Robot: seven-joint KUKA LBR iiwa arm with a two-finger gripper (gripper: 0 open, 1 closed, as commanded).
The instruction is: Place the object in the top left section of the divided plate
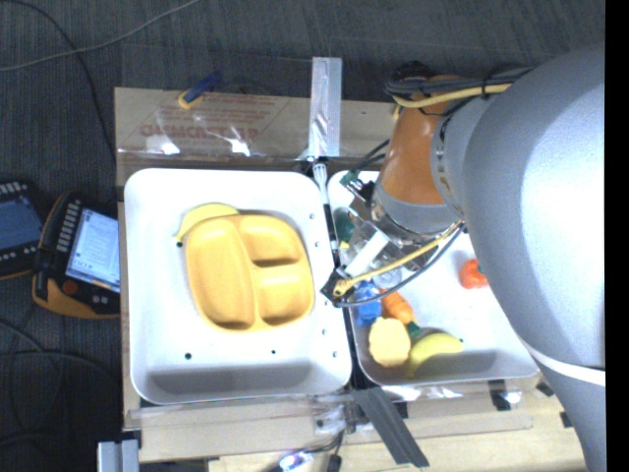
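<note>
- Pick stage, by my reading — the arm [432, 165] hung over the right bin [491, 357], at centre-right of the frame, with its gripper [352, 264] down by that bin's left wall, nothing yet carried to the plate.
- The fingers? Buried under cables and the wrist — I could not tell whether they stood apart or together, and no object showed between them.
- The likely picks lay in the right bin's lower-left corner: one blue piece [366, 310], one orange piece [398, 308], one pale yellow lump [388, 342], one yellow-green fruit [434, 347].
- One more small orange thing [473, 274] sat apart at the right, beside the arm.
- One divided plate [248, 268], yellow, three sections counted, lay in the left bin [157, 352] at centre-left.
- One yellow curved item [201, 214] peeked out at the plate's upper-left edge.
- Two bins in all, side by side.
- Next move, I judged: secure one object, lift clear of the wall between bins, travel left — then release over the plate's top left section.
</note>
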